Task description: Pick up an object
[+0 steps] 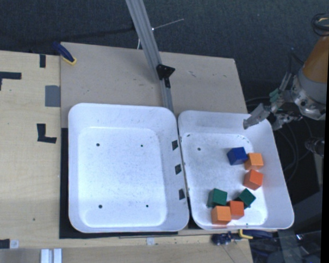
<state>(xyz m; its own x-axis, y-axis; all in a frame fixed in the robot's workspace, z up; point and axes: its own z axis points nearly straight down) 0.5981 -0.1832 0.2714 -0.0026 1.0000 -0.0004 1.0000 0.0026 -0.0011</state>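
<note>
Wooden bench [210,81] is carrying two shallow white bins lying side by side. Left bin [122,167] is lying bare-floored; right bin [207,157] is holding seven small blocks. A blue block [236,155] is sitting toward its far right corner, touching an orange block [255,160], with another orange block [253,179] just beside them. Near the front edge, two green blocks [217,197] and two orange blocks [222,214] are clustering together. The gripper [256,115] is hovering over the bin's far right corner, gripping nothing; how wide it is standing, I cannot tell.

two glossy white plastic bins [124,113] on a matt wooden bench [204,86].
</note>
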